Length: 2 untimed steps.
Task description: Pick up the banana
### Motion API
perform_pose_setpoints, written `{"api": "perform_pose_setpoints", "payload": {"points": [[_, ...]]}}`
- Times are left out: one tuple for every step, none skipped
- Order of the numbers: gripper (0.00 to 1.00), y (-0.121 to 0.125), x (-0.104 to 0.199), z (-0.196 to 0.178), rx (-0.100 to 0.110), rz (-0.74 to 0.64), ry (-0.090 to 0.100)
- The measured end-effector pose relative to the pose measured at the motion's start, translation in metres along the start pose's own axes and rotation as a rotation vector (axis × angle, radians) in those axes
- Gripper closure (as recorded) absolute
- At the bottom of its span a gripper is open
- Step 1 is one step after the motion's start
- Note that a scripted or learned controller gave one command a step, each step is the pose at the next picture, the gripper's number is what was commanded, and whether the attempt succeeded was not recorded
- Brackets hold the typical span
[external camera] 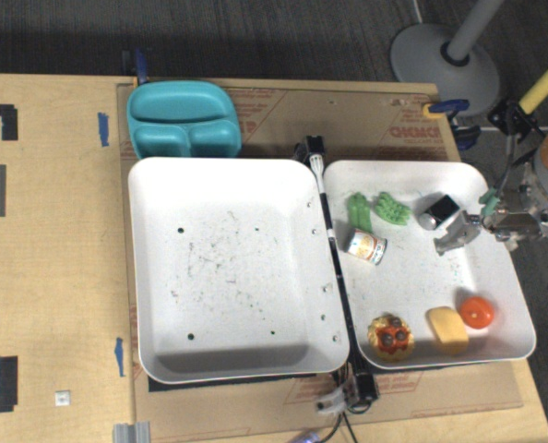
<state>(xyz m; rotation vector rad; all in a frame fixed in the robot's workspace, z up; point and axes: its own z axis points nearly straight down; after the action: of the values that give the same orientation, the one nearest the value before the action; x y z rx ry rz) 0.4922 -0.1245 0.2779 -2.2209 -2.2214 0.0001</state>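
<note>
yellowish lump beside the red ball at the right bin's near edge is, i'd guess, the banana, while the gripper hangs well apart from it, spread or pinched i cannot tell, so hardly lined up for it.

Gripper over right bin, left bin

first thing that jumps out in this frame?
The right bin holds all the clutter: green toys, a small can, a red ball and a yellow block near its front edge. The gripper hangs over that bin's far right side. A teal tray sits behind the left bin.
</note>
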Motion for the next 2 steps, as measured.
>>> {"api": "perform_pose_setpoints", "payload": {"points": [[0.0, -0.013, 0.068, 0.094, 0.0, -0.076, 0.0], [0.0, -0.013, 0.119, 0.093, 0.001, -0.376, 0.001]]}}
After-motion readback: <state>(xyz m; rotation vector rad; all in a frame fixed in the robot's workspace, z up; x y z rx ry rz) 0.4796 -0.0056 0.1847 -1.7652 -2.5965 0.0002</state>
